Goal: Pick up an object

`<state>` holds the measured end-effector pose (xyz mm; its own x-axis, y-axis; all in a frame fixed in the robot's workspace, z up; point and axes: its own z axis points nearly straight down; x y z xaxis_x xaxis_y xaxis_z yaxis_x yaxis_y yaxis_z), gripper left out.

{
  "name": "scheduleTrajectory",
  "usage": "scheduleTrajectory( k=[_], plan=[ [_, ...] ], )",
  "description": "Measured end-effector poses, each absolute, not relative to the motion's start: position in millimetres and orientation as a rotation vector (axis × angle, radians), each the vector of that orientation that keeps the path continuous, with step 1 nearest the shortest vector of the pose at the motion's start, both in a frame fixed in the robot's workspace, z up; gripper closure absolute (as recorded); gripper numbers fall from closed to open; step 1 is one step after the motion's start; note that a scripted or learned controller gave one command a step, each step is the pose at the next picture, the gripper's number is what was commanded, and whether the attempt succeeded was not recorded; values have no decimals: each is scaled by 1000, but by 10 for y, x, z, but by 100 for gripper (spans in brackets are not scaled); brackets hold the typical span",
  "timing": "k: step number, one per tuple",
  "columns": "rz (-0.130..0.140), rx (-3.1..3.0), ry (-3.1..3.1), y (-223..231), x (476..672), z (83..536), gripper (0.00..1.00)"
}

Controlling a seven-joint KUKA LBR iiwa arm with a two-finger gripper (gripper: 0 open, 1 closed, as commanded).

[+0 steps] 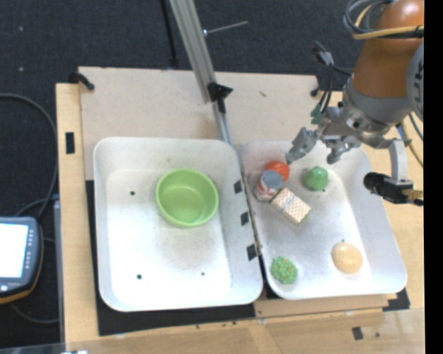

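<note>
We saw our gripper (319, 148) with its fingers spread and nothing between them; the green ball (316, 178) sat just below it, close by.

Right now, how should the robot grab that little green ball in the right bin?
Best from straight above, I think, fingers closing across the middle of the green ball. It is round, so any pair of opposite sides works. It sits apart from the patterned block, with bare bin floor around it, just below the gripper.
</note>
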<state>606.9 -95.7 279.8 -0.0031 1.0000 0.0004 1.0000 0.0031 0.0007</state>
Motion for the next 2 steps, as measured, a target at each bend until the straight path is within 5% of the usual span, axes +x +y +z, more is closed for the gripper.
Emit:
scheduleTrajectory(
  k=[1, 2],
  plan=[
    [2, 2219, 2224, -957, 6069, 2799, 0],
    [-7, 2224, 2221, -1026, 6133, 2327, 0]
  ],
)
